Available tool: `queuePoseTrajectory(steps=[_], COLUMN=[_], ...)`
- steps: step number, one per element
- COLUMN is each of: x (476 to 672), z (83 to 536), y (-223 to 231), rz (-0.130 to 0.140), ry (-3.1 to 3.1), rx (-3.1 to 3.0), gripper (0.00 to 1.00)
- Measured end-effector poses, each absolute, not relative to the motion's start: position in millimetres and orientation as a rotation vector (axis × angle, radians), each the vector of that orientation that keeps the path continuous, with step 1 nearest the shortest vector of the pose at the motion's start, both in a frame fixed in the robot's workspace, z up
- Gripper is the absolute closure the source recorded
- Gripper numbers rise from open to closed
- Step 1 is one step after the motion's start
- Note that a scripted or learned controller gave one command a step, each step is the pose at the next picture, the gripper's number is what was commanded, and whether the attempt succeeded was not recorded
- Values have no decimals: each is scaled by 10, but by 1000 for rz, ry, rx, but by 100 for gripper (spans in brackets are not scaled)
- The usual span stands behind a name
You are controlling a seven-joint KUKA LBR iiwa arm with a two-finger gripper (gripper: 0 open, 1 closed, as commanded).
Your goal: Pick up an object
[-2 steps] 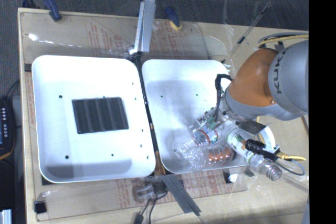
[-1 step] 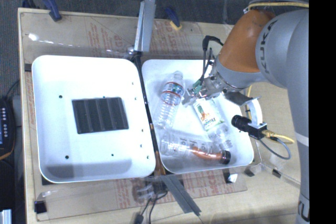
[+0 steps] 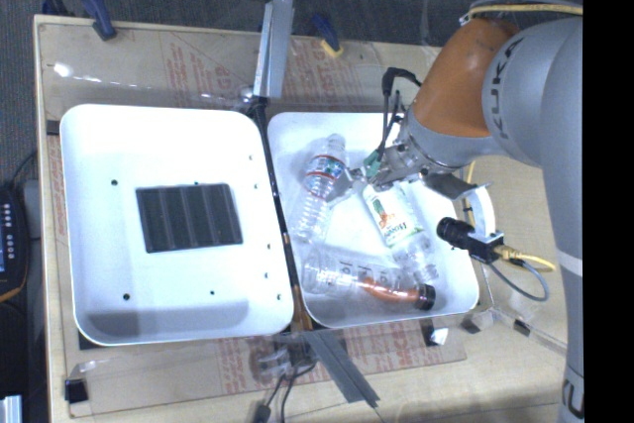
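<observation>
- The right bin [image 3: 451, 297] holds a heap of clear plastic items; the left bin [image 3: 99, 144] carries a dark ribbed panel [image 3: 188, 217] on its floor.
- A small bottle with a white-and-green label [image 3: 393, 216] lies tilted near the right bin's middle, its top end just under the gripper [image 3: 381, 168].
- A clear water bottle with a red-and-blue label [image 3: 319, 185] lies slanting toward the bin's left wall, just left of the gripper.
- A clear tube with an orange streak and a dark cap [image 3: 371, 285] lies along the bin's near edge, well apart from the gripper.
- The arm [image 3: 515, 84] comes in over the bin's far right corner, its orange band above the wrist, the wrist bent down toward the bin's upper middle.
- How far the gripper stands open cannot be told; its tip merges with the bottles beneath, and nothing is visibly lifted.
- The transparent items overlap, so their outlines are hard to separate.
- A black cylindrical fitting [image 3: 458, 234] on the wrist overhangs the bin's right rim.
</observation>
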State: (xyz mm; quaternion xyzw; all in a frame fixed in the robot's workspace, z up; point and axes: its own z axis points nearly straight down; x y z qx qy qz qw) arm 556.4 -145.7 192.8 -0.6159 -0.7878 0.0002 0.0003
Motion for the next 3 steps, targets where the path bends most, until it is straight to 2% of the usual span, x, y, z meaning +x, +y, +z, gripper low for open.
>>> queuePoseTrajectory(steps=[1,2,3], x=[6095,6104,6380], z=[907,1014,1955], y=[-1596,-1582,-1308], rz=[3,2,0], ry=[-2438,-2444,-2411], rx=[-1978,-1970,-2014], gripper=[0,100,100])
